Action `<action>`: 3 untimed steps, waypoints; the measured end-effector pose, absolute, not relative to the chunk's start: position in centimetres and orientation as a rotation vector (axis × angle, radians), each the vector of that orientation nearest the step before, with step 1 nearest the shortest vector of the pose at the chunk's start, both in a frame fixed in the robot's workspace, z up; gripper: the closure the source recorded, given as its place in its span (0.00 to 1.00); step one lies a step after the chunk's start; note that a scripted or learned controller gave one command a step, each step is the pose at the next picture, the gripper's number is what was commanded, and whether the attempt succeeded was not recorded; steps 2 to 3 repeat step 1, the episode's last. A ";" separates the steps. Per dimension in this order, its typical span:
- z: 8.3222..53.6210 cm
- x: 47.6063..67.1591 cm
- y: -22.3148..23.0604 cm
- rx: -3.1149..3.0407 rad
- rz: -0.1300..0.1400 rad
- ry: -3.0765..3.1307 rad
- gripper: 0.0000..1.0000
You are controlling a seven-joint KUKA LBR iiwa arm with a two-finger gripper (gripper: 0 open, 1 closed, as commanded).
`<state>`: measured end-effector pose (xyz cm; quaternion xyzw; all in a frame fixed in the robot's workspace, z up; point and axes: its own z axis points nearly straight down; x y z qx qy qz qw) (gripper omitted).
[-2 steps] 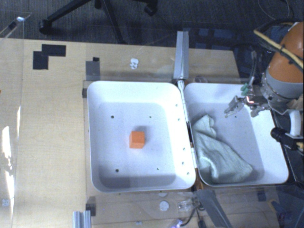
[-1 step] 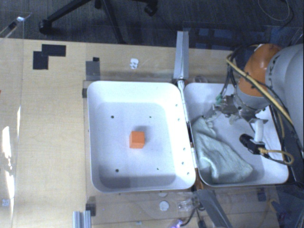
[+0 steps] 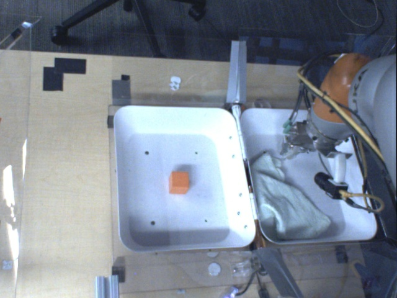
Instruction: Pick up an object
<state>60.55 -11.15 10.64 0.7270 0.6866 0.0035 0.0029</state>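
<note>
An orange cube (image 3: 179, 182) lies near the middle of the left bin (image 3: 130, 166). In the right bin (image 3: 356, 222) a crumpled grey-white cloth (image 3: 288, 200) covers the left half of the floor. My gripper (image 3: 286, 153) hangs low over the right bin, just above the cloth's upper edge, with the arm's orange band (image 3: 338, 85) behind it. Its fingertips are too small and dark against the cloth to read.
A metal divider post (image 3: 236, 73) stands at the back between the two bins. Cables and a black connector (image 3: 329, 185) trail from the wrist over the right bin's floor. The wooden bench (image 3: 62, 185) extends to the left.
</note>
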 end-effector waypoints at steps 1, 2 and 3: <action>22.2 66.7 -7.2 2.247 0.006 2.188 1.00; 22.2 66.7 -7.2 2.247 0.006 2.188 1.00; 22.2 66.7 -7.2 2.247 0.006 2.188 1.00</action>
